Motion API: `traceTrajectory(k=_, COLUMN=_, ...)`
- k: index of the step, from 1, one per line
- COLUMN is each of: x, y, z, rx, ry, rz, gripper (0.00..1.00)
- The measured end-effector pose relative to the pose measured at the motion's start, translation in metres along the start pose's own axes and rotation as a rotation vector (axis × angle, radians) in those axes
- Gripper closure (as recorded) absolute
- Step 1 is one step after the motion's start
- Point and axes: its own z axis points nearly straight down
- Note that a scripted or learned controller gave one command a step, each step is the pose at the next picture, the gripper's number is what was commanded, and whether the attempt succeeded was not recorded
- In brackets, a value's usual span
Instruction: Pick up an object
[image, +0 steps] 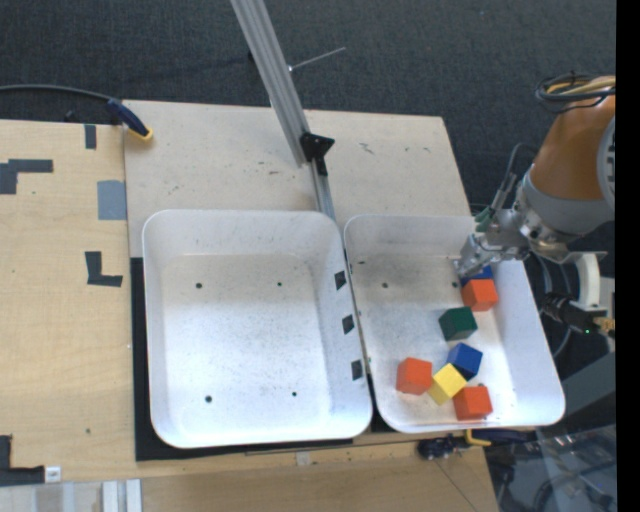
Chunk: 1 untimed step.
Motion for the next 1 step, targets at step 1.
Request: traceTrajectory(k=1, x=0.0495, y=-0.002, z=-0.0041, rx=0.003, ry=0.002, rz=-0.004, gripper=1.0)
